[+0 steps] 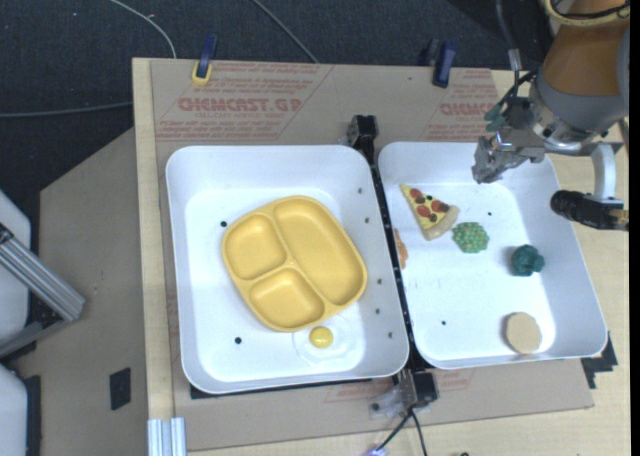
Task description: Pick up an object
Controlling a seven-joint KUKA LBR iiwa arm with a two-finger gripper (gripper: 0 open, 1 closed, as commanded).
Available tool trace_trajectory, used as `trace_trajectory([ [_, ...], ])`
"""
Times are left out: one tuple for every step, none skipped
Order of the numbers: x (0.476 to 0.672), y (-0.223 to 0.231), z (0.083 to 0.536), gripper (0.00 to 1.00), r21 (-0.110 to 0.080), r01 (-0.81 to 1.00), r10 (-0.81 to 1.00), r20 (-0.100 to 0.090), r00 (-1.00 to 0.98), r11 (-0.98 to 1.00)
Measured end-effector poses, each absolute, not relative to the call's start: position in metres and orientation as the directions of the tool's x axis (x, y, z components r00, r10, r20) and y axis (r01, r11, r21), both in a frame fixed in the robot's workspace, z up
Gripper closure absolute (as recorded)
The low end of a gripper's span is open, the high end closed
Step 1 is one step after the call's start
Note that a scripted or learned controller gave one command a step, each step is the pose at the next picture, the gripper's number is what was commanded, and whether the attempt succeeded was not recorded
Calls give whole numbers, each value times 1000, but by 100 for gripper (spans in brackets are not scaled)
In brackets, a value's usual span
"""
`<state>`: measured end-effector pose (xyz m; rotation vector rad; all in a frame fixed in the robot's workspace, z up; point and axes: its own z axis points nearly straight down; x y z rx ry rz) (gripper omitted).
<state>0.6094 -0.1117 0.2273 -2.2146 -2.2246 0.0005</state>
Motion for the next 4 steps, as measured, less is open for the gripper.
trace_trajectory([
  [610, -67, 232, 100, -2, 1000, 1000, 2, -4, 4],
  [609, -17, 221, 100, -3, 1000, 1000, 2, -5, 5],
  [607, 41, 232, 100, 3, 1000, 1000, 3, -7, 7],
  [598, 91, 237, 100, 2, 1000, 1000, 2, -6, 6],
])
